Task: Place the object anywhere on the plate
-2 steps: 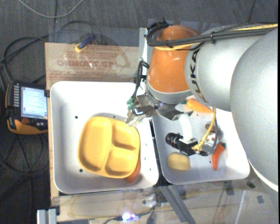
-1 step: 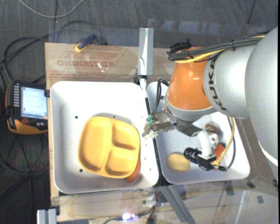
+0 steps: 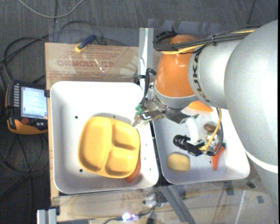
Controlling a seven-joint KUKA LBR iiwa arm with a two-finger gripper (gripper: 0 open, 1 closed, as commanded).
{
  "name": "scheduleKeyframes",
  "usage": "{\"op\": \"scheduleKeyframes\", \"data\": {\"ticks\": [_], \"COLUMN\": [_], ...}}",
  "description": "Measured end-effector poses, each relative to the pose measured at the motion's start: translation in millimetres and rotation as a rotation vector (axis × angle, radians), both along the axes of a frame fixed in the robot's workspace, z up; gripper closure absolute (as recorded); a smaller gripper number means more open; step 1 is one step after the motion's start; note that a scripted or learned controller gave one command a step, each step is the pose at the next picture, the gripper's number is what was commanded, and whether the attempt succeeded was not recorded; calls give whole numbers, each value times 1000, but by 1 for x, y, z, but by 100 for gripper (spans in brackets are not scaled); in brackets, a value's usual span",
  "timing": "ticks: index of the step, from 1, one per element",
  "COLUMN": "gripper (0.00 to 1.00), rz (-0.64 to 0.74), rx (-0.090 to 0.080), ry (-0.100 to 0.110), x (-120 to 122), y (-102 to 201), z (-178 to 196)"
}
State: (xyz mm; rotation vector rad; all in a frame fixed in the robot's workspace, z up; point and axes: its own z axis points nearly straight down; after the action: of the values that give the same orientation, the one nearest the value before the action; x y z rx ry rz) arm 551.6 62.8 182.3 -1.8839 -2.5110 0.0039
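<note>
The gripper (image 3: 139, 116), fingers too blurred to tell whether parted or closed, hangs above the seam between the bins beside the yellow divided plate (image 3: 110, 146), with a potato (image 3: 178, 162) in the right bin (image 3: 233, 171).

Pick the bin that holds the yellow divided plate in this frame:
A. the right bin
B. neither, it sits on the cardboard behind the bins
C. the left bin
C. The yellow plate lies inside the left bin, while the right bin holds a pale rounded object and other small items.
</note>
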Motion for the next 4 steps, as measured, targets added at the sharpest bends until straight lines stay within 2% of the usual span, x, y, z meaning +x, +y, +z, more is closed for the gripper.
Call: {"op": "scheduleKeyframes", "data": {"ticks": [1, 2, 3, 4], "gripper": [100, 100, 100, 100], "rz": [99, 275, 412, 513], "rx": [0, -1, 0, 0], "ry": [-4, 0, -2, -2], "x": [-33, -11, -17, -13], "y": [-38, 17, -13, -19], "z": [13, 2, 1, 1]}}
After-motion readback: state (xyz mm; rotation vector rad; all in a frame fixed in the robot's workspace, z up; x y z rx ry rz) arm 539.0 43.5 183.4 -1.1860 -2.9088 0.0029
